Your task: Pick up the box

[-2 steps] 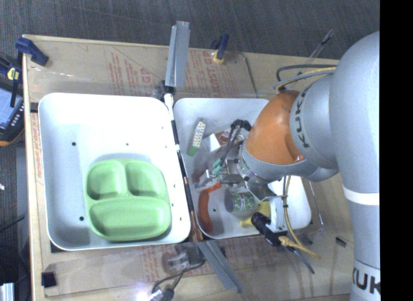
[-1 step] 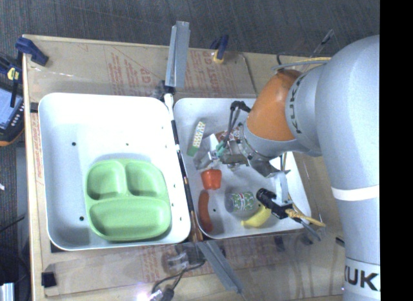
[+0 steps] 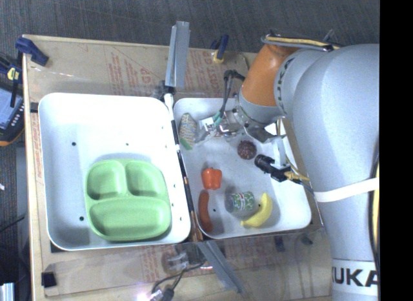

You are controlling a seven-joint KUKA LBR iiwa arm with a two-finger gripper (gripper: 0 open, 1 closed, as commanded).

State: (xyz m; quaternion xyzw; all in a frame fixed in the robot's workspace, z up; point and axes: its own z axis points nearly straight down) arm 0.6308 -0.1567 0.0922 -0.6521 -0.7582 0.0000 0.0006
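Box [image 3: 187,130], small, printed in green and white, lying in the right bin [image 3: 303,219] at its upper-left corner, close against the wall next to the left bin [image 3: 51,164]. Gripper [image 3: 216,125] just beside the box on its right, low inside the same bin, at the end of the grey arm [image 3: 335,119] with the orange band [image 3: 261,77]. Whether touching the box or just short of it: cannot tell. Width of the gripper's opening: cannot tell either, blurred and small from this angle. Nearer the middle of the right bin, a dark round ball [image 3: 246,149]. Below that, an orange pepper [image 3: 211,177], a red sausage [image 3: 204,208], a green-labelled can [image 3: 241,201] on its side and a banana [image 3: 260,210] touching the can. In the left bin, a green divided tray [image 3: 128,199], well apart from the box.
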